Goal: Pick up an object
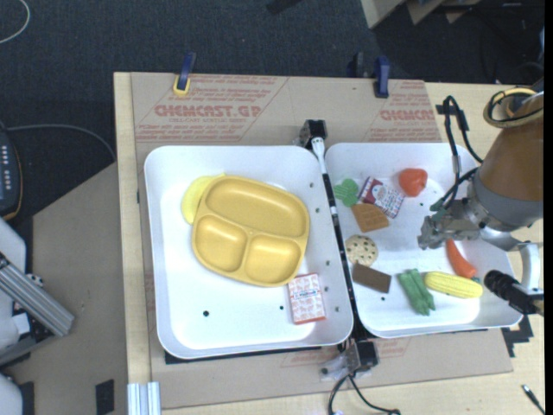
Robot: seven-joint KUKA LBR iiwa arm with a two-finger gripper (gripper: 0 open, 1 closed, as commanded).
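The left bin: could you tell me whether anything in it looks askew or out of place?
The yellow divided tray sits rotated in the left bin, out of square with its walls, and partly covers a yellow item peeking out at its upper left. A small red-and-white packet lies loose beside it.

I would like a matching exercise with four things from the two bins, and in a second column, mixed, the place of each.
Things:
1. yellow divided tray
2. small red-and-white packet
3. corn cob
4. red tomato

Places:
A. right bin, far side
B. left bin, middle
C. right bin, near right part
D. left bin, near right corner

Pairs: 1-B, 2-D, 3-C, 4-A
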